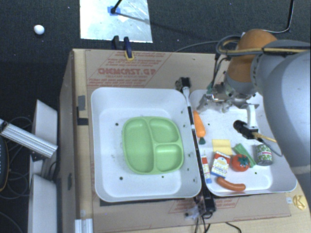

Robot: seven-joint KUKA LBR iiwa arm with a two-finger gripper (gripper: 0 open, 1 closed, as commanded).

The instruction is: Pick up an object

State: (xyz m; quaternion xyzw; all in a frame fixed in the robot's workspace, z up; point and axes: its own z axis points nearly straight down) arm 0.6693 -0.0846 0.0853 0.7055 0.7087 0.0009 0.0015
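Observation:
My gripper [215, 101] is over the far left part of the right bin [279, 181], just beyond the upper end of an orange carrot [197, 123] that lies along the bin's left wall. Nothing shows held in it. Nearer the front lie a yellow block [222, 145], a small red and white carton [219, 165], a red tomato [240, 163] with a green piece [242, 152] against it, a small can [263, 154] and a sausage [231, 184].
The left bin [107, 110] holds a green divided plate [151, 144]. The grey arm [282, 81] covers the right bin's far right side. A cardboard sheet [126, 69] lies under both bins.

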